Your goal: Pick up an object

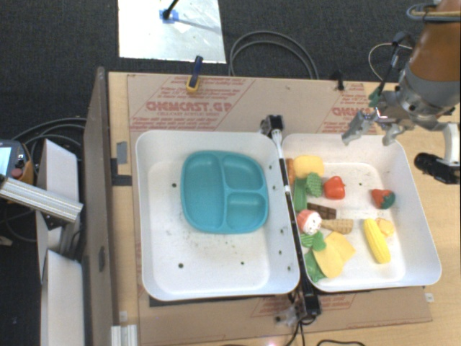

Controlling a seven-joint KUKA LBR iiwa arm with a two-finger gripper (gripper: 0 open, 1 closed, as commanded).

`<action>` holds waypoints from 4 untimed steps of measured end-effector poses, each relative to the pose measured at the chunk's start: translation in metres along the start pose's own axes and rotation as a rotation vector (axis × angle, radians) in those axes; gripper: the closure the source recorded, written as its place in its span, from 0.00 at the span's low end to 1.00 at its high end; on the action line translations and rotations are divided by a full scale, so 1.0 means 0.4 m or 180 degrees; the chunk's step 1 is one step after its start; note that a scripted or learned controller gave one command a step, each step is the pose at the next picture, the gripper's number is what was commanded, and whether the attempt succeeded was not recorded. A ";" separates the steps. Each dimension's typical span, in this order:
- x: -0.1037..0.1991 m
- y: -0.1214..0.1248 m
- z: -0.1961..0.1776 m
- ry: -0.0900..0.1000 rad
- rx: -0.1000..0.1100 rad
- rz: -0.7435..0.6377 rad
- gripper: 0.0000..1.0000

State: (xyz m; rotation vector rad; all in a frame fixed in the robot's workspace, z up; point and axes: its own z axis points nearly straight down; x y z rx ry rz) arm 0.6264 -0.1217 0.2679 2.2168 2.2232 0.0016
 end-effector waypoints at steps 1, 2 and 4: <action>0.011 -0.097 0.279 0.0010 0.0042 0.0007 0.00; -0.023 -0.041 0.467 0.0000 0.0015 0.0007 0.00; 0.249 -0.044 0.193 0.0018 -0.0029 -0.0039 1.00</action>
